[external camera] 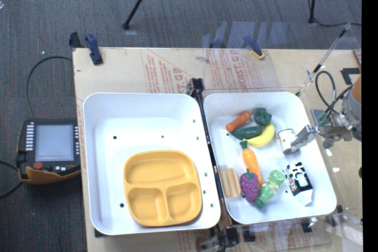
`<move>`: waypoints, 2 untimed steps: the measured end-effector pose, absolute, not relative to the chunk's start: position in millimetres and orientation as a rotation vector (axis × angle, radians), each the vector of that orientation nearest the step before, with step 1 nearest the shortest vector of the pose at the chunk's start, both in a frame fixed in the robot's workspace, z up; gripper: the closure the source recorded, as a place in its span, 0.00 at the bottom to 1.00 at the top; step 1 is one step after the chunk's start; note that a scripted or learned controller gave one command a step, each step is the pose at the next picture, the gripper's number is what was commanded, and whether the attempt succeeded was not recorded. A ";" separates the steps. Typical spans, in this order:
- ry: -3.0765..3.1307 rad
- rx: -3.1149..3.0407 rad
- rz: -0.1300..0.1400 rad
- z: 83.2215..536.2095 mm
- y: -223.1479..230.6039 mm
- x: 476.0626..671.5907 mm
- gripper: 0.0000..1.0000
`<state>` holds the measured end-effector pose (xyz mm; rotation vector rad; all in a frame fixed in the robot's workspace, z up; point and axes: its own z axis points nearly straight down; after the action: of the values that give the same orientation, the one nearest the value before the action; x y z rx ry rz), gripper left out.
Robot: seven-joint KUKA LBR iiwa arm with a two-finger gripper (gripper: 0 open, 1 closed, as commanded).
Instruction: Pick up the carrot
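Carrot [250, 159] lies in the right bin [295, 104], near its middle, orange body with a green top, long axis running roughly up and down the view, leafy end farther from the camera. Grapes [250, 185] touch its near tip; a banana [263, 137] and a green vegetable [245, 132] sit just beyond its top. The gripper [301, 138] hangs over the bin's right side, so the carrot lies to its left in the view. Whether the gripper is open or closed cannot be told, and nothing is seen in its grasp.
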<state>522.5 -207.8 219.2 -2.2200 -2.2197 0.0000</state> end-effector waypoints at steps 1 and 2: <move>-2.212 -2.224 0.000 86.3 -162.3 536.8 0.00; -2.369 -2.067 0.008 87.4 -83.8 527.3 0.00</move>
<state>527.3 -83.8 87.4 -2.0669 -2.3691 0.0078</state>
